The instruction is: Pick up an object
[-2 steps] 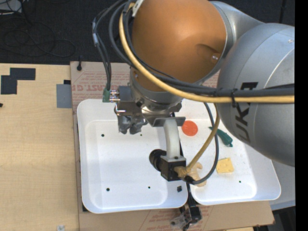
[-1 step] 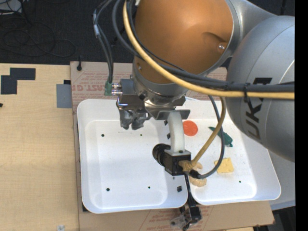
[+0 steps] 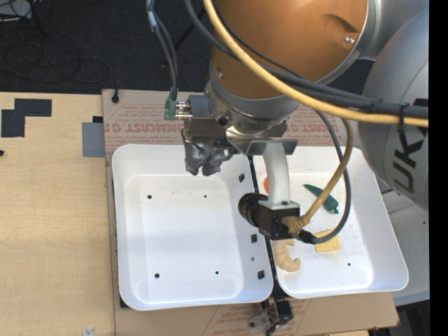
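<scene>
Cream curled piece [image 3: 288, 258] lies in the right bin [image 3: 367, 261], well apart from the pincer [image 3: 204, 159], whose spread I cannot tell.

On my feed, left bin [image 3: 175, 257] and right bin [image 3: 364, 275] are both white, the left with small black dots. I count 4 coloured bits: green piece [image 3: 323, 194], red-orange scrap [image 3: 266, 185], cream curl [image 3: 287, 257], yellow chunk [image 3: 327, 244]. The arm [image 3: 406, 68] is grey, its band [image 3: 294, 26] orange, the claw [image 3: 204, 161] dark grey. The worktop [image 3: 49, 208] is tan, the cardboard [image 3: 140, 126] brown with red lettering.
</scene>
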### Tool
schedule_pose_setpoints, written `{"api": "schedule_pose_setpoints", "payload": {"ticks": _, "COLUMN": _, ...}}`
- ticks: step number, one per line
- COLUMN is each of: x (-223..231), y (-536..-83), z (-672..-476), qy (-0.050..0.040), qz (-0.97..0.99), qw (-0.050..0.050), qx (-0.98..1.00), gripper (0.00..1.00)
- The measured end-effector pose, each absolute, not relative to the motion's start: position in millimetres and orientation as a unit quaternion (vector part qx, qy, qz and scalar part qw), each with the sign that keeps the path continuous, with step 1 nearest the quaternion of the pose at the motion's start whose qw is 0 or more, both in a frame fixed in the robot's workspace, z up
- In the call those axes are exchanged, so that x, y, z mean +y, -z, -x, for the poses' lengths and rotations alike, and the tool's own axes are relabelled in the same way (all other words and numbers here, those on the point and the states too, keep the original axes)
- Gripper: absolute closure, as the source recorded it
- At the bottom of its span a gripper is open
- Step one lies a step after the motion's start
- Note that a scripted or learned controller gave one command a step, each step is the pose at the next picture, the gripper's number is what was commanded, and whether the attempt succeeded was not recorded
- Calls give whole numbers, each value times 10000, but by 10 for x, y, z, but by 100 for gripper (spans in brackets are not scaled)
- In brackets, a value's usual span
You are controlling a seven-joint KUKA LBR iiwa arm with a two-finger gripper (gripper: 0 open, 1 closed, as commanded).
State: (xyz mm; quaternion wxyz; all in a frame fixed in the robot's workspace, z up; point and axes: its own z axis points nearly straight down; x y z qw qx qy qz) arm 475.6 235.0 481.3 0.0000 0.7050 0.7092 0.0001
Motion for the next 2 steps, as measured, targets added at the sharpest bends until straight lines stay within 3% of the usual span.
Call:
{"api": "schedule_pose_setpoints", "payload": {"ticks": 1, "x": 2440, "y": -3473, "z": -4736, "qy": 90, "qz": -7067, "qw": -29, "qx": 7074, "gripper": 100}}
{"api": "schedule_pose_setpoints", "payload": {"ticks": 2, "x": 2431, "y": -3815, "z": -4827, "qy": 7, "qz": -7068, "qw": -2, "qx": 7074, "gripper": 100}}
